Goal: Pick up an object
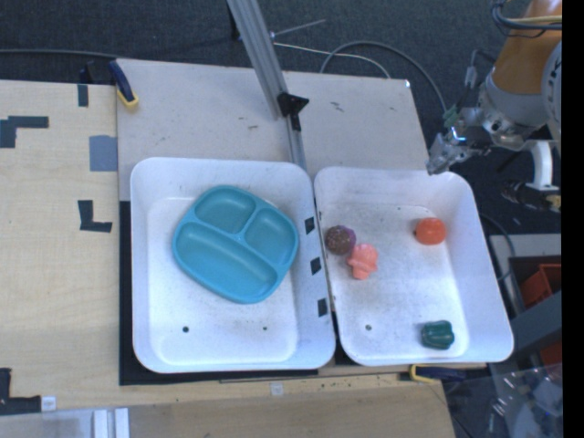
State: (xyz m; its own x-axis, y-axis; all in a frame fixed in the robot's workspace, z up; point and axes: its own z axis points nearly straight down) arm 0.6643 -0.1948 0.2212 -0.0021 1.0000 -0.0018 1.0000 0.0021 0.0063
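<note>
Orange ball (pixel 430 232): lies in the right bin (pixel 488 272), upper right part of its floor, apart from the other pieces. Judged the likeliest pick, being nearest the end effector.

End effector (pixel 440 158): hangs at the upper right of the frame, over the bin's upper right corner rim, just outside the floor. Too small and dark to tell whether it is spread or pressed together; nothing is seen in it.

Relation: ball lies down-frame and very slightly left of the end effector, near but not under it. Round, so no long axis to line up with.

Other contents, right bin: dark reddish ball (pixel 340 239) and pink lump (pixel 362 261), touching or nearly so, by the left wall, well left of the end effector; green block (pixel 437 334) at lower right, farthest down-frame.

Left bin (pixel 146 272): blue divided tray (pixel 236 243), lying flat, tilted in the frame, well apart from the arm.

Counter (pixel 55 245): bears both bins.
</note>
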